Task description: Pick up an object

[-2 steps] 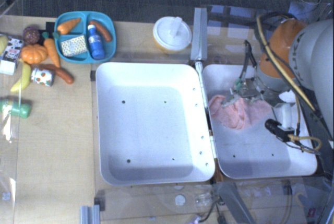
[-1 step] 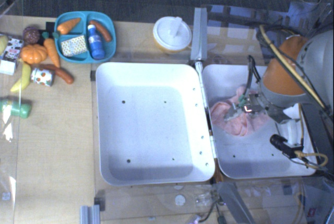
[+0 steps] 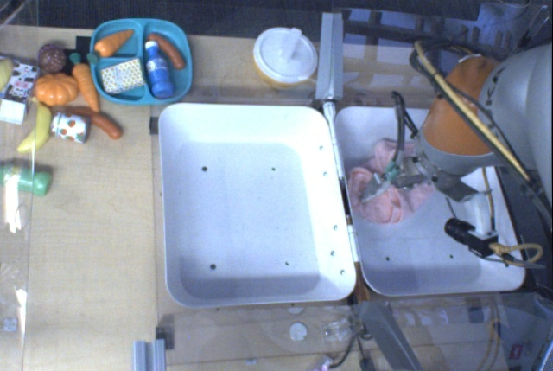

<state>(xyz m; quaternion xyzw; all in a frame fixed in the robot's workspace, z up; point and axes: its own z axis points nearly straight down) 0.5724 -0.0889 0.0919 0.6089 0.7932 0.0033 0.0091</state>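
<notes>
2 white bins [image 3: 251, 127], end effector [image 3: 384, 181] – pink objs [image 3: 384, 203]

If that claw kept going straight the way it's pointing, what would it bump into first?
Most likely the pink object in the right bin: the gripper points down right over it. Depth is hard to judge.

Lying crumpled right of frame centre, in the right bin's [image 3: 432, 270] upper left: soft pink cloth-like lumps [image 3: 384, 188], bunched together.

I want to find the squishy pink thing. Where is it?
The pink thing lies in the right bin, near its left wall, right under the arm's tool.
</notes>
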